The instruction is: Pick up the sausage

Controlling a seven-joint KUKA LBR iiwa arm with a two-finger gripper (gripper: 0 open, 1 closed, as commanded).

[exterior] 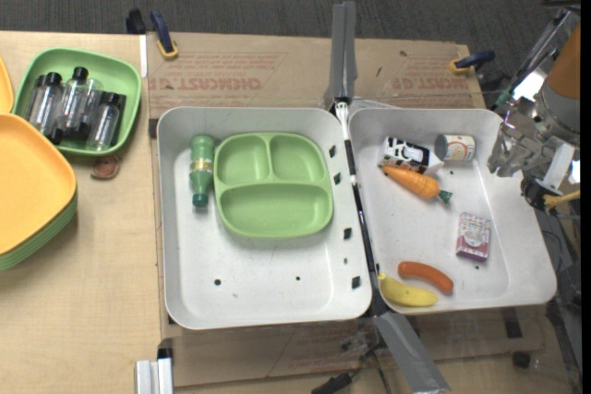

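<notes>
The sausage (pixel 426 277), orange-red and short, lies near the front edge of the right bin (pixel 517 286), just above a yellow banana (pixel 408 293). My gripper (pixel 508 157) hangs at the right bin's far right rim, well away from the sausage and up-right of it. Nothing shows between its fingers, and their spacing is unclear.
The right bin also holds a carrot (pixel 413 182), a black-and-white toy (pixel 406 152), a small can (pixel 455 147) and a pink packet (pixel 473 236). In the left bin are a green divided plate (pixel 272 185) and a green bottle (pixel 201 169). Orange plates (pixel 32 194) and a green tray of bottles (pixel 78 101) sit at left.
</notes>
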